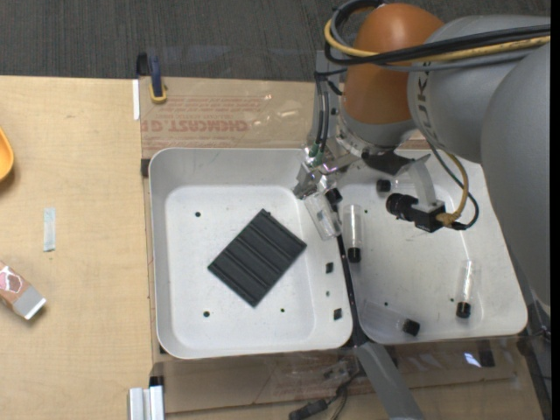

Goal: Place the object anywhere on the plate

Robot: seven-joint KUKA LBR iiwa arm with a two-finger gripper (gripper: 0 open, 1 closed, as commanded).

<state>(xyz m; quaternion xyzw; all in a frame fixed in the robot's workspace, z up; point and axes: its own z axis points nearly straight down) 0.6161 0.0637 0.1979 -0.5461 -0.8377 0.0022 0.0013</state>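
Two shallow white plastic bins are sitting side by side on a tan wooden bench. The left bin is serving as the landmark here. A dark grey, ribbed rectangular plate is lying flat near the centre of the left bin's floor, turned at a diagonal. The grey arm with the orange band is reaching in from the right, and its two-finger gripper is hanging over the left bin's right rim, where that bin is meeting the right bin. A small clear, cylinder-like object is lying just beneath the gripper at that same rim, up and to the right of the plate and apart from it; whether the fingers are gripping it cannot be told. Beyond the left bin's left wall, a small pale strip is resting on the bench, and below it a small red-and-white block.
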